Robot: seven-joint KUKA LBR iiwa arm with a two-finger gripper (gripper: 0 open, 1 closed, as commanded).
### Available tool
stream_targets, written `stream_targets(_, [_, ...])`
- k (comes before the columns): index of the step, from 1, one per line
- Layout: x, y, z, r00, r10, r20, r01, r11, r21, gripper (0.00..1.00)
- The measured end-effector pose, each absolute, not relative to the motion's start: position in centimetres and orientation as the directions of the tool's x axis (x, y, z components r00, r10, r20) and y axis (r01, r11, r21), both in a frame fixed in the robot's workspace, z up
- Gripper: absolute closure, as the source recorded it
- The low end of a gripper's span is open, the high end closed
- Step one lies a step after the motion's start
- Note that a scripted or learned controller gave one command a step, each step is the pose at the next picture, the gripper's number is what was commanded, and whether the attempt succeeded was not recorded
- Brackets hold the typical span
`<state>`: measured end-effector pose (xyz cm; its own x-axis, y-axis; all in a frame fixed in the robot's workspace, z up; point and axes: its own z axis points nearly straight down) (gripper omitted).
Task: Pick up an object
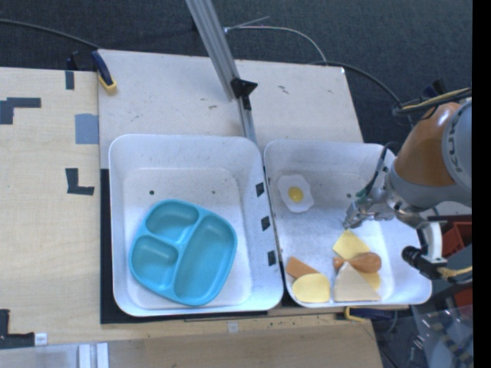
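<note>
Camera view, fixed, slanted down on two white bins side by side. Landmark taken: fried egg toy [295,194], lying flat on the floor of the right bin [322,153], toward its left wall. Gripper [354,218] found right of the egg and slightly lower, low over the bin floor, near but apart from the food pieces below it. Jaw state: cannot tell, tips too small and dark against the wrist. Nothing seen between them. Yellow wedge [349,245] down and right of the egg, touching a brown sausage-shaped piece [364,263]. Pale triangular slice [354,285] just below those. Round yellow piece [311,287] straight below the egg at the near wall, with an orange-brown piece [300,267] touching its upper left. Blue divided plate [184,251] well left of the egg, in the left bin [184,146], three compartments, tilted diagonally.
</note>
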<state>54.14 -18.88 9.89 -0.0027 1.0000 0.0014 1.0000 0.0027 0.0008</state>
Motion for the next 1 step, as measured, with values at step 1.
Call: stream_targets(1, [52.05, -13.1, 23.59, -0.005, 1.0, 0.0, 1.0, 0.005, 0.006, 1.0])
